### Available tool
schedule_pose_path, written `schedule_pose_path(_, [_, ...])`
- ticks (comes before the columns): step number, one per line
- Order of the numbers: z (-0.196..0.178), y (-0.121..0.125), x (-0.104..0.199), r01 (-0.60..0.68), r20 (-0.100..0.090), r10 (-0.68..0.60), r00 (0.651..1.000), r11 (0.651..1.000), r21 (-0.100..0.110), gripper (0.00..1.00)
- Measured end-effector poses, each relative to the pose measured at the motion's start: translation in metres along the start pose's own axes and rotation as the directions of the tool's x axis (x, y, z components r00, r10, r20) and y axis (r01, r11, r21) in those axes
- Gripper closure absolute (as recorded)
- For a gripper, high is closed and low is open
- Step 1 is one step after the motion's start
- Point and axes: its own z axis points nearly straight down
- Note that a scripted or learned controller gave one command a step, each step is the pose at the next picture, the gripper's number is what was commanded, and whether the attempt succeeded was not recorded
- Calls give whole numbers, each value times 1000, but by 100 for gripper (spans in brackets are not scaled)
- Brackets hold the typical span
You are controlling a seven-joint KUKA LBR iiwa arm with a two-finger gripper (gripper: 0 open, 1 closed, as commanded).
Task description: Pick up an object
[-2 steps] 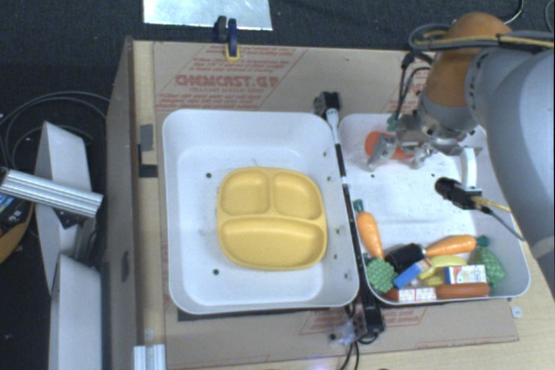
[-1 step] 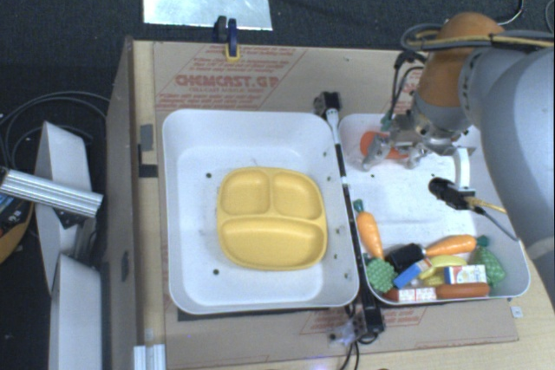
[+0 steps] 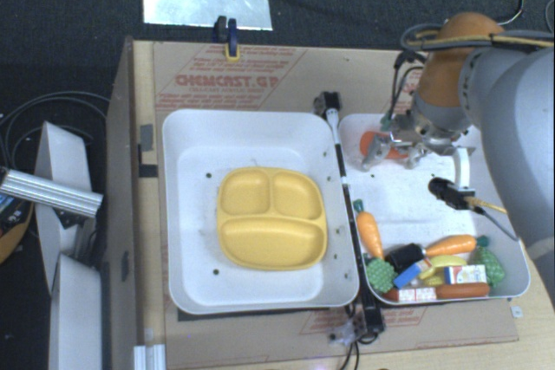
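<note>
My gripper (image 3: 394, 153) is low in the far left corner of the right bin (image 3: 507, 286), open. Its two grey fingers (image 3: 373, 152) stand apart on either side of a red-orange object (image 3: 384, 143), which lies on the bin floor and is partly hidden by the wrist. A carrot (image 3: 369, 234) lies along the bin's left wall. Packed into the near corner are a green mesh item (image 3: 379, 274), a black piece (image 3: 405, 256), a blue block (image 3: 408, 275), a yellow banana (image 3: 447, 260), an orange piece (image 3: 451, 244) and a small carton (image 3: 468, 275).
The left bin (image 3: 186, 186) holds a yellow divided plate (image 3: 270, 217). A black connector with a thin wire (image 3: 451, 193) hangs off the arm over the middle of the right bin. The grey arm (image 3: 512, 126) covers the bin's far right.
</note>
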Motion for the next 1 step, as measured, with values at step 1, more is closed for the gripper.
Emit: schedule_pose_path(1, [0, 0, -2, 1, -8, -1, 1000, 1000, 1, 0])
